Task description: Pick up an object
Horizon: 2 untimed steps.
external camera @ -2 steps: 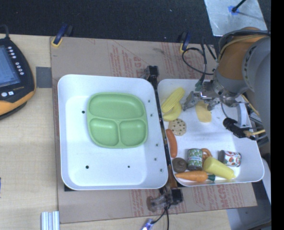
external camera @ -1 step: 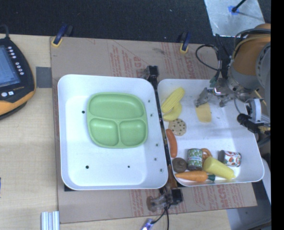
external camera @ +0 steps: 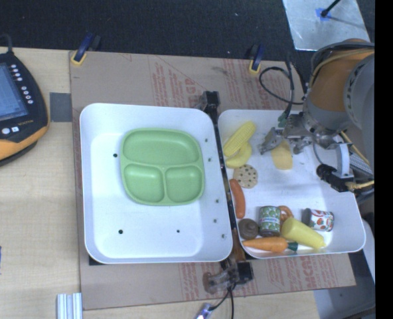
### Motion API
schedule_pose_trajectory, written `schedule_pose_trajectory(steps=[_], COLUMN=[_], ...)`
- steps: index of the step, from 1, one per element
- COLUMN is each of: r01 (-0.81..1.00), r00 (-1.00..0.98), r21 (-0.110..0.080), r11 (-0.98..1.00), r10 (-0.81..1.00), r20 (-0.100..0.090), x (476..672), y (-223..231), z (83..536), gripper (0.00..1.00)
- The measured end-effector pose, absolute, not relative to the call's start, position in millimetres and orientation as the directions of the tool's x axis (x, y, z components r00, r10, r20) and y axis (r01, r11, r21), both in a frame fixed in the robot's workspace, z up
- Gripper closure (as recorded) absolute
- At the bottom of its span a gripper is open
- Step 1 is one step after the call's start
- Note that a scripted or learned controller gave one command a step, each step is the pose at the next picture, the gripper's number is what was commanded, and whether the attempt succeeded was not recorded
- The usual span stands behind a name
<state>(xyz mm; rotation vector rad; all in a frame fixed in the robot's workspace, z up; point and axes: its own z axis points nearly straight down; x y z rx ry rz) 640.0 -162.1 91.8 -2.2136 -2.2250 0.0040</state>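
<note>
Pincer [external camera: 284, 138] sits low in the right bin [external camera: 356, 244], at its upper part, with the grey metal fingers spread apart just above a small pale yellow block [external camera: 283, 158]. The block lies right under the fingertips and may be touching them, but nothing shows it clamped between them.

Taking the yellow block as landmark: a corn cob [external camera: 240, 137] lies to its left against the bin's dividing wall, with a banana-like yellow piece [external camera: 238, 157] just below that. A round spotted cookie [external camera: 246, 175] lies down and left of the block. Well below the block, along the bin's near edge, lie a small can [external camera: 269, 220], a yellow cone-shaped piece [external camera: 304, 233], a carrot [external camera: 268, 246] and a red-and-white cup [external camera: 320, 219].

The block looks like a light, stiff plastic toy, probably smooth and a little slippery. Its shape is stubby, somewhat taller than wide in this view, so its long axis runs roughly away from the camera; its exact outline is hard to tell. Closing across its shorter width, left to right, seems the surest hold
</note>
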Motion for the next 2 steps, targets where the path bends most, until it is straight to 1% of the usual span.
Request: schedule_pose_trajectory(steps=[1, 2], r01=[1.000, 1.000], r00=[-0.005, -0.005], r21=[-0.004, -0.002], r11=[0.005, 0.005], r10=[1.000, 1.000], r20=[-0.001, 0.000], x=[589.7, 651.6], y=[-156, -183], z=[92, 92], gripper=[0.00, 0.00])
